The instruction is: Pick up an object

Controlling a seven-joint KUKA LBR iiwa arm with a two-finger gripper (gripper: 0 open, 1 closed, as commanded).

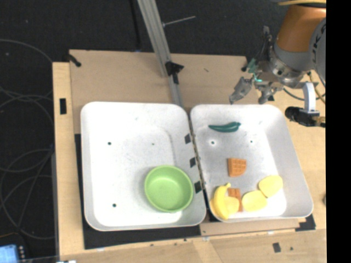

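Two fingers of the gripper (253, 93) stand spread apart with nothing between them, hovering above the far rim of the right bin (293, 163). Inside that bin lie a green pepper (224, 127), an orange wedge (237, 166) and what look like yellow food pieces (247, 198). A green bowl (168, 188) sits in the left bin (109, 163).
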